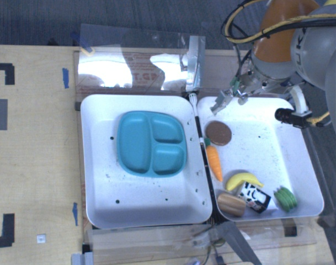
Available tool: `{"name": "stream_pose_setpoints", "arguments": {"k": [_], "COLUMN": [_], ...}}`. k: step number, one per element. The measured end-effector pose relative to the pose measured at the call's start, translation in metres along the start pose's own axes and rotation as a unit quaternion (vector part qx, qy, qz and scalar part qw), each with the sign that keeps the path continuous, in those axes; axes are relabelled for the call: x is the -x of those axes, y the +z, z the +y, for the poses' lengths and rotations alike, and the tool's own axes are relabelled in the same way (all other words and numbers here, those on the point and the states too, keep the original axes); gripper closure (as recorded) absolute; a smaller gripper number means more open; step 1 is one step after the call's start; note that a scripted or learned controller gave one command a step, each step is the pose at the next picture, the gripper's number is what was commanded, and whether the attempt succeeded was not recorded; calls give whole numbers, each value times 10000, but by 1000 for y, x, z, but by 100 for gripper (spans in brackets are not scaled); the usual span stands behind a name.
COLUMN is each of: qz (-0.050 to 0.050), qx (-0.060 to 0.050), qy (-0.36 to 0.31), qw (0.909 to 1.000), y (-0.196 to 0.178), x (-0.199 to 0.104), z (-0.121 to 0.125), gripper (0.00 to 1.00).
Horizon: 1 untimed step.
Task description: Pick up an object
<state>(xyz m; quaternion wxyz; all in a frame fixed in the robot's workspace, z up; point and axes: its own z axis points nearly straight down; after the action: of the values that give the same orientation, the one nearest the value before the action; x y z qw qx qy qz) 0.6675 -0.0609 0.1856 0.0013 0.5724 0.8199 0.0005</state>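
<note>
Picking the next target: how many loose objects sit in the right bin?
6, all along its left and near edges: brown disc, carrot, banana, black-and-white item, wooden block, green item. Something smaller could hide beneath them.

Two white bins on my table: left bin (96,164) and right bin (300,164). One teal divided tray (152,143), with three compartments, in the left bin. Right bin count: one brown disc (218,133), one carrot (213,162), one banana (243,180), one black-and-white item (254,197), one green ridged item (285,198), one tan wooden-looking piece (231,204). That's six loose items there, seven in both bins with the tray. One end effector (229,96), mine.
</note>
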Motion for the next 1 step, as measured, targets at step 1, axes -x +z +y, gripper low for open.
{"name": "stream_pose_setpoints", "arguments": {"k": [1], "qz": [-5], "qx": [16], "qy": [117], "qw": [9999], "y": [98], "x": [25], "z": [-71], "gripper": [0]}}
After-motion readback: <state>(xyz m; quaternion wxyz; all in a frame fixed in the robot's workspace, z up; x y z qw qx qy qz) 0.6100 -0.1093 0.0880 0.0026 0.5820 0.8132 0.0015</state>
